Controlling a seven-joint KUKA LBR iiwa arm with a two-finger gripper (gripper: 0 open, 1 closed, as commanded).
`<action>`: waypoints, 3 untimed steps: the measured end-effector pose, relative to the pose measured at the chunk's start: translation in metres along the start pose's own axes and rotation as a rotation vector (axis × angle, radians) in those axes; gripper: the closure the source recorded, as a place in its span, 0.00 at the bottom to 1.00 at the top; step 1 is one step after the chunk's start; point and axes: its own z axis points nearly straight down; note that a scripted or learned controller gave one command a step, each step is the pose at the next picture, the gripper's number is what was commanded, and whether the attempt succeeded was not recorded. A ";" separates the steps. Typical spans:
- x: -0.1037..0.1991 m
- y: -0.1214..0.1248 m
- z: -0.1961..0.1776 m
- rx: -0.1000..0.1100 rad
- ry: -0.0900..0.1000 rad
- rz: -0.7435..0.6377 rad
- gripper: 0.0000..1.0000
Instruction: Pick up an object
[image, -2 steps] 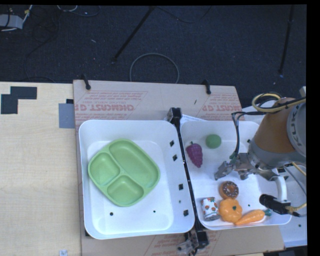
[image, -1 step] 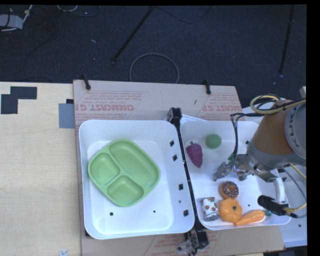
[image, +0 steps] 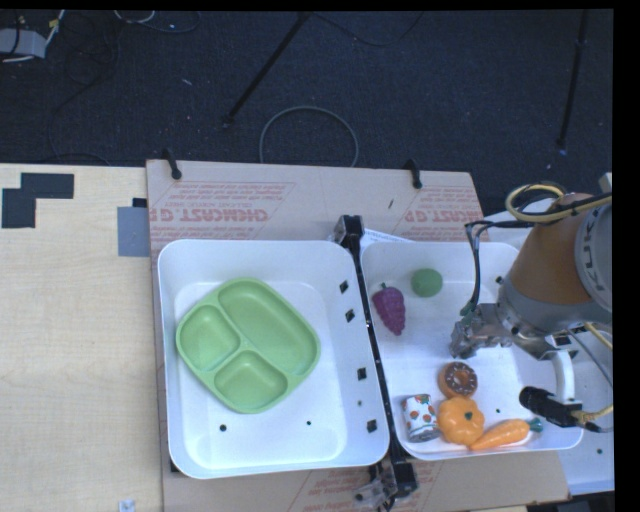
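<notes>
Cardboard under white bins, dark carpet.

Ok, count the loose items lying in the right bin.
6: green ball and purple grapes toward the far side, donut in the middle, and patterned cup, orange pumpkin and carrot along the near edge. The arm may hide more.

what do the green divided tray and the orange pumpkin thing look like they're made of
The green divided tray looks like moulded plastic with a smooth, matte finish: one even pale green, rounded rims and three pressed-in compartments. The orange pumpkin looks like toy-food plastic or rubber, slightly glossy: saturated uniform orange with a soft highlight on top. Which of the two cannot be told at this distance.
</notes>
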 end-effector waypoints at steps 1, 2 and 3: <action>-0.002 0.003 -0.043 -0.003 -0.002 -0.006 1.00; 0.005 -0.004 -0.096 -0.004 -0.002 -0.007 1.00; 0.003 -0.008 -0.159 -0.006 -0.003 -0.008 1.00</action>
